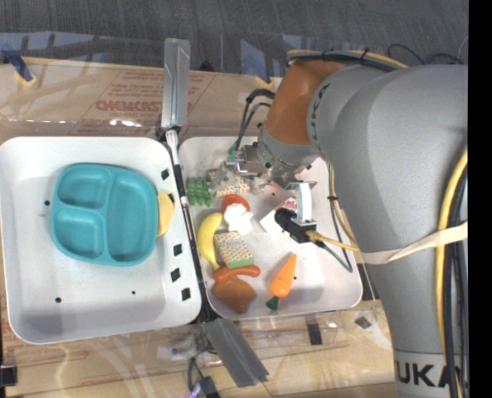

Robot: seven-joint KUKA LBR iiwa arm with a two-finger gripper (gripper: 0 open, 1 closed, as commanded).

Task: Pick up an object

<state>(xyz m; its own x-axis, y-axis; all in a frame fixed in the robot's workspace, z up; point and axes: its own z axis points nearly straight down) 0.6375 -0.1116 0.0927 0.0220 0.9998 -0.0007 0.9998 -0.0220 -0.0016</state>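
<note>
The right bin (337,280) holds a heap of toy food. A green leafy piece (198,191) lies at its upper left, with a yellow banana (207,237) below it. A red and white piece (236,213) and a checkered piece (231,246) sit beside the banana. Lower down lie a brown piece (233,293) and an orange carrot (283,276). My gripper (239,170) hangs low over the bin's upper left, just above the green piece and the red and white piece. The wrist hides its tip.
The left bin (30,305) holds a teal divided plate (104,212), with a yellow piece (167,210) at the plate's right edge. A raised divider (183,247) separates the bins. The grey arm covers the right bin's upper right side. Cables (333,243) trail across it.
</note>
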